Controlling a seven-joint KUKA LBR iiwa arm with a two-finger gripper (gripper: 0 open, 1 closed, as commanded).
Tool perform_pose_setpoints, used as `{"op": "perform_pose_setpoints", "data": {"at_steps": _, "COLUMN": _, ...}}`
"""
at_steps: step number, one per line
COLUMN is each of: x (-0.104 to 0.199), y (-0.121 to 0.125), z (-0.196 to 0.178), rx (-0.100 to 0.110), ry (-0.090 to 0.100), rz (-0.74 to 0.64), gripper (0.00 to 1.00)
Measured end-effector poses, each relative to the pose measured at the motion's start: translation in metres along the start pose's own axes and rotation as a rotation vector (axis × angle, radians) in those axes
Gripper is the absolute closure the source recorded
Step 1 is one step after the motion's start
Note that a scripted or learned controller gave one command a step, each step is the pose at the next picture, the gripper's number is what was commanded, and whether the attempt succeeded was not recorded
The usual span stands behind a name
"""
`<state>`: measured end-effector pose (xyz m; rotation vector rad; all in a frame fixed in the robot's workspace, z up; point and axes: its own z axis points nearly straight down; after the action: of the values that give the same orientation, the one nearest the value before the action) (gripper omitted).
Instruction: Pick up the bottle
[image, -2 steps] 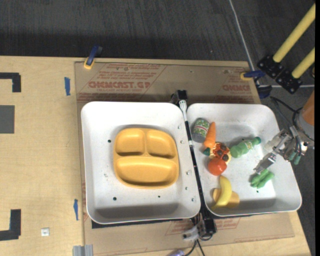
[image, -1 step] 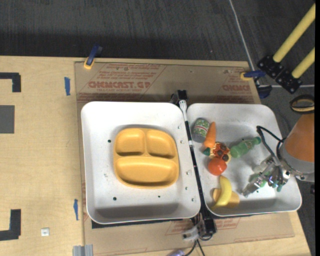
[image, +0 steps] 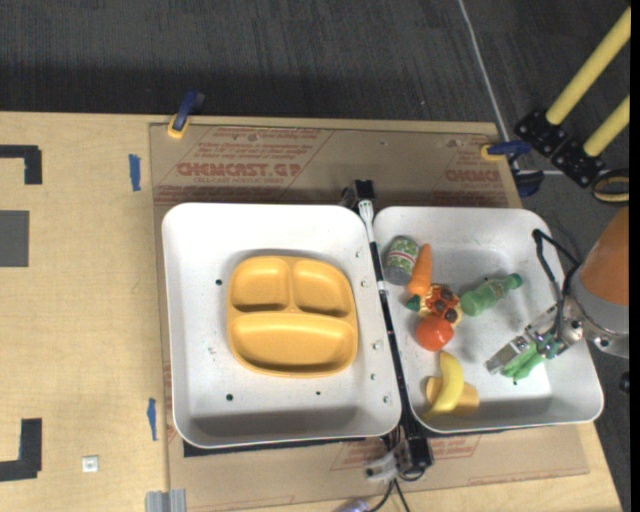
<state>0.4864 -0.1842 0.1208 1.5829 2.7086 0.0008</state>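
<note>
Fingers: the gripper (image: 520, 355) sat low in the right bin (image: 570, 395), its metal fingers (image: 505, 354) pointing left, and they looked to be pinching a small bright green thing (image: 524, 366); how far apart they stood I could not tell.
Arm: grey with an orange band, it came in over the right bin's right rim, a black cable looping beside it.
Bottle: the green bottle (image: 490, 293) lay on its side near the middle of the right bin, cap toward the right rim, up and left of the gripper and apart from it.
Writing: red print on the cardboard sheet (image: 240, 165) behind the bins read roughly "CHEMCAST GP"; the smaller lines were too blurred for me to read.
Can: a small can (image: 402, 258) with a green label lay at the right bin's upper left; its label text was not legible.
Other things in the right bin: a carrot (image: 420, 272) just beside the can, a small orange and yellow toy (image: 438, 302) below it, a red tomato (image: 433, 333) under that, and a banana (image: 449, 384) near the front left corner.
Left bin: the left bin (image: 190, 330), touching the right bin's left side, held a yellow divided plate (image: 292, 310).
</note>
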Motion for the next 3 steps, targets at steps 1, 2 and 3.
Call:
{"op": "perform_pose_setpoints", "data": {"at_steps": 1, "x": -0.001, "y": 0.001, "z": -0.01, "rx": -0.003, "ry": -0.003, "rz": 0.001, "gripper": 1.0}}
{"op": "perform_pose_setpoints", "data": {"at_steps": 2, "x": 0.017, "y": 0.018, "z": 0.034, "rx": 0.001, "ry": 0.002, "rz": -0.243, "gripper": 1.0}}
{"op": "perform_pose_setpoints", "data": {"at_steps": 3, "x": 0.018, "y": 0.019, "z": 0.034, "rx": 0.0, "ry": 0.002, "rz": -0.244, "gripper": 0.0}}
